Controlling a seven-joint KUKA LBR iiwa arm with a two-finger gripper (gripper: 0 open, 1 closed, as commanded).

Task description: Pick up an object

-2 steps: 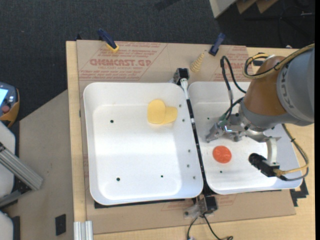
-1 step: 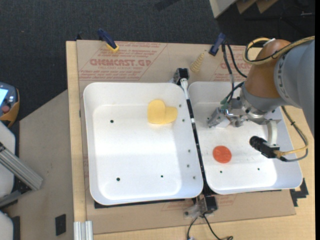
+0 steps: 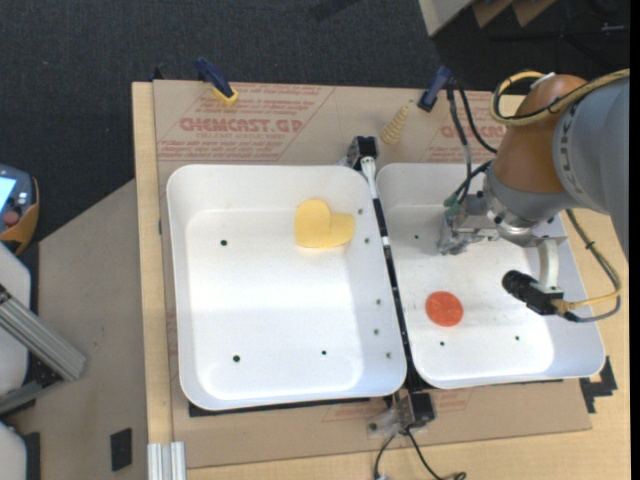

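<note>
I am hovering the end effector point(image 3: 458, 236) in the right bin point(image 3: 575, 353); its grip I cannot tell; the red disc point(image 3: 444, 308), at six o'clock, is lying unpicked.

Red print on the brown board point(image 3: 300, 113) under the bins reads "CHEMCAST G.P" in outlined capitals, behind the left bin point(image 3: 190, 268). Smaller red lines above and below it are too fine to read. More red print behind the right bin point(image 3: 570, 353) is partly covered and unreadable.

Red disc point(image 3: 445, 309) flat in right bin point(image 3: 570, 353)
</note>
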